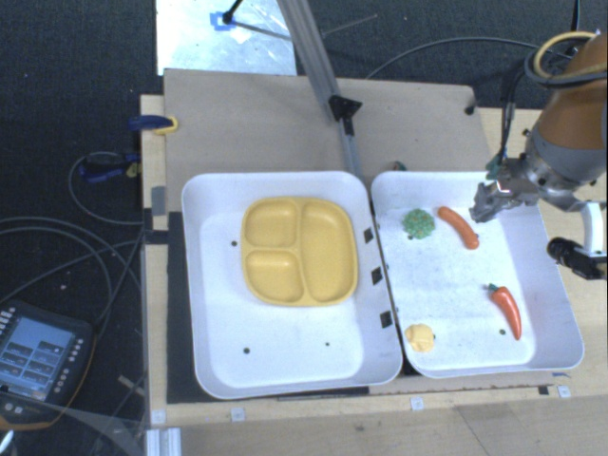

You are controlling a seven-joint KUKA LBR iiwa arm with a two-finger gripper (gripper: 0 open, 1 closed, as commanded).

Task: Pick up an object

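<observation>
gripper point(486, 204) over far right of right bin point(551, 345), just beside sausage point(458, 227) | jaws: cannot tell | broccoli point(417, 223) left of sausage | yellow plate point(298, 251) in left bin point(214, 350)

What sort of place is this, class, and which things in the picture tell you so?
Probably a robotics lab test bench: a robot arm reaches over two white bins of toy food, with a control pendant and loose cables on the floor.
</observation>
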